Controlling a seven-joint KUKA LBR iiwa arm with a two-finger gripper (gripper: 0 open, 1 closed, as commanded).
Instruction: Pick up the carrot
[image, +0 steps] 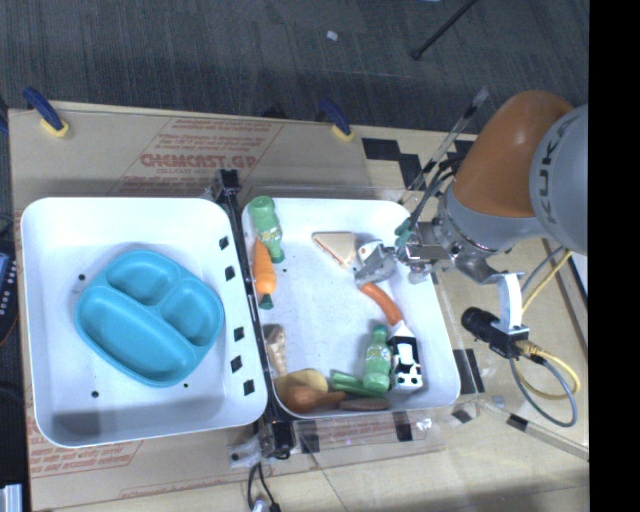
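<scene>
Fingers: can't tell from this slanted view whether they're apart or together; nothing visibly clamped. Grey two-finger gripper (374, 262) sits at upper right of the white right-hand bin (322, 213).

Target, the tapered orange carrot (263, 272), lies against that bin's left wall, well apart from the gripper.

Risks as I judge them:
- Short orange-red sausage-shaped piece (382, 299) is just below the gripper and close in colour, so a wrong pick is likely.
- Carrot hugs the wall, so one finger may hit the rim or have no room on that side.
- Green plastic bottle (263, 224) is right at the carrot's upper end and could get nudged or grabbed along with it.

Count:
- White bins: 2, including the left bin (50, 320)
- Blue divided plate (148, 315): 1
- Carrot: 1
- Sausage piece: 1
- Green bottles: 2, second one (377, 358) at lower right
- Black-and-white cow-print carton (404, 363): 1
- Tan wedge (335, 245): 1
- Bottom-edge clutter is too jumbled to count.
</scene>
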